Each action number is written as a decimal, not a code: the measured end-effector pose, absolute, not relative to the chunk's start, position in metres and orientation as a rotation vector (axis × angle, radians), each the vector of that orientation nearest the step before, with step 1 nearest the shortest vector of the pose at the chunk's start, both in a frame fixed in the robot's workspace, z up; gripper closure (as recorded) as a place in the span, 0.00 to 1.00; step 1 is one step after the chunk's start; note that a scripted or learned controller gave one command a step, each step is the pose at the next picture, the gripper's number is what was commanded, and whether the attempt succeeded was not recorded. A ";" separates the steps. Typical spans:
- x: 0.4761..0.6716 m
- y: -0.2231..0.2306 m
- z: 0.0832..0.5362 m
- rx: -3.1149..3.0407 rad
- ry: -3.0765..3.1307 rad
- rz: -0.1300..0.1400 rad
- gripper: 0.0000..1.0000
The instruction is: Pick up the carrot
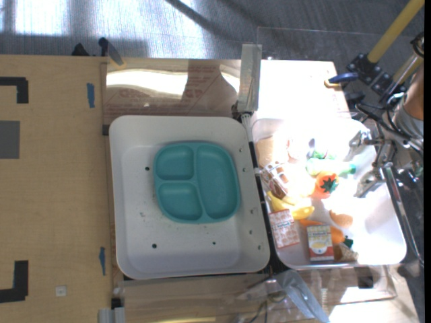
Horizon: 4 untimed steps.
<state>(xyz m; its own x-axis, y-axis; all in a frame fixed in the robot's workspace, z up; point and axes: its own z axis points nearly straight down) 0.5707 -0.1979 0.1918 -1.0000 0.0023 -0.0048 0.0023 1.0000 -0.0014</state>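
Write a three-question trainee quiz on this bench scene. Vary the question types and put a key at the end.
1. True or false: the teal divided plate lies in the left bin.
2. Which bin holds the carrot? A. left B. right
3. Fill in: the gripper hangs over the ____ bin.

Key: 1 true; 2 B; 3 right.

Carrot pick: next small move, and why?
Probably shift the two-finger gripper left and slightly down over the small orange carrot with green top. The gripper sits right of it in the right white bin, with nothing visibly between its fingers; glare blurs detail.
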 end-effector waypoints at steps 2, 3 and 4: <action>0.493 -0.125 0.090 -0.295 3.113 -0.005 0.00; 0.549 -0.092 0.091 -0.447 3.094 -0.006 0.00; 0.516 -0.094 0.091 -0.540 3.079 -0.006 0.00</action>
<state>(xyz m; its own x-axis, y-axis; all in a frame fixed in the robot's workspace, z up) 0.5159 -0.0939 0.0906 -0.9402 -0.3402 -0.0150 -0.3401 0.9404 -0.0063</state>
